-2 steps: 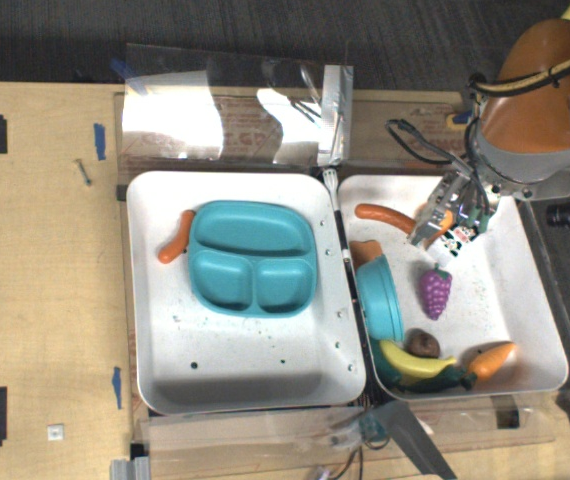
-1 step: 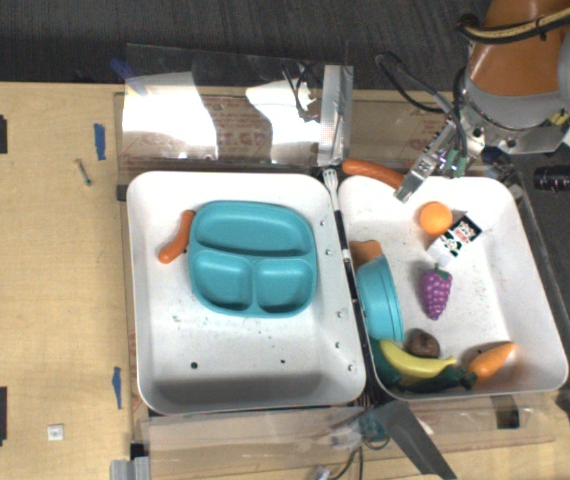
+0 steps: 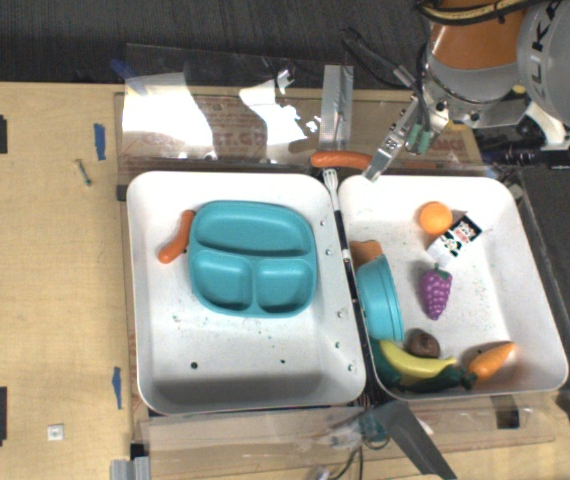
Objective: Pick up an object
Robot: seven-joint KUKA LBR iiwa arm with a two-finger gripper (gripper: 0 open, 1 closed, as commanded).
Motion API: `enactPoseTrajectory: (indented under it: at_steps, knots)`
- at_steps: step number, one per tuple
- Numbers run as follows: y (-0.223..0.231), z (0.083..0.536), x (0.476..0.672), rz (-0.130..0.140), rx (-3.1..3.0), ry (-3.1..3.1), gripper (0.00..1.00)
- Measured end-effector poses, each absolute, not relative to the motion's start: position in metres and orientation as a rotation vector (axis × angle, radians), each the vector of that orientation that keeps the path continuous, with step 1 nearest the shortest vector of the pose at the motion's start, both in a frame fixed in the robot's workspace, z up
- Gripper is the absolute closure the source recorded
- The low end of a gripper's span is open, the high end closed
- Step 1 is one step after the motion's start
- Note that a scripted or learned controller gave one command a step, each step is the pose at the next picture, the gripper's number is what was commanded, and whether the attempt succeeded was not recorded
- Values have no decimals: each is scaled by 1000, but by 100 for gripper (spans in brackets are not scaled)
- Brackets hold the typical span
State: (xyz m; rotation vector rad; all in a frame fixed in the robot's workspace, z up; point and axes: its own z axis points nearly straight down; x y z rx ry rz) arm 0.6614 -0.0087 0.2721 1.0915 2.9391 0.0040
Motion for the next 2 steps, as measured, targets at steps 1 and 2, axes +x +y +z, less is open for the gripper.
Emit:
enactPoseTrajectory:
  at_steps: [1,2]
  knots:
    - [-13,238,652,0,1346,2839,100]
    - [11,197,660,-2,1528,2748,100]
